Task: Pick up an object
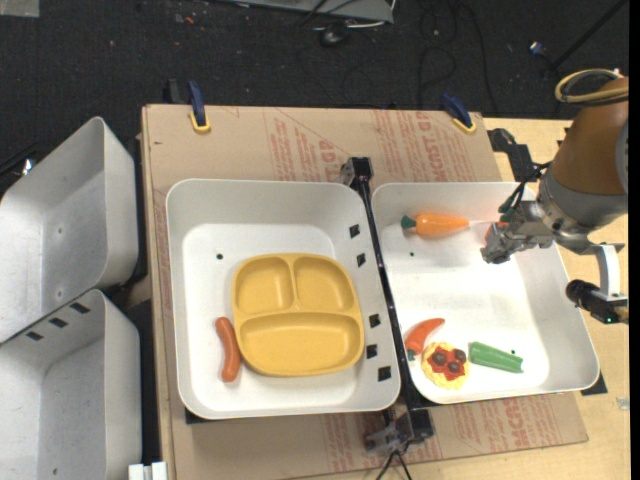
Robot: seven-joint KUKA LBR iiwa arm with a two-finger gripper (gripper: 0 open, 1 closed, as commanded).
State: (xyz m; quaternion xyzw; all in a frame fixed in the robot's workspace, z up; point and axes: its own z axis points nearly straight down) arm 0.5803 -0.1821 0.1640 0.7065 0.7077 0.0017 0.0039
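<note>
Orange plastic toy carrot (440, 224) lies in the right white bin (560, 368) near its far wall. The jaws (497, 245) hang just beside its tip; whether they are parted cannot be told. Judged an approach step; next calls for lowering astride the carrot.

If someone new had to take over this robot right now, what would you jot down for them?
Gripper: low over the right bin, near its far right side, just right of the carrot. Nothing visible between its fingers; open or shut unclear.
Right bin: carrot at the far end; red pepper, pizza slice and green bean pod at the near end.
Left bin: yellow divided plate, sausage beside it.
Done: nothing picked up yet.
Left: grasp and lift one object; the carrot looks closest.
</note>
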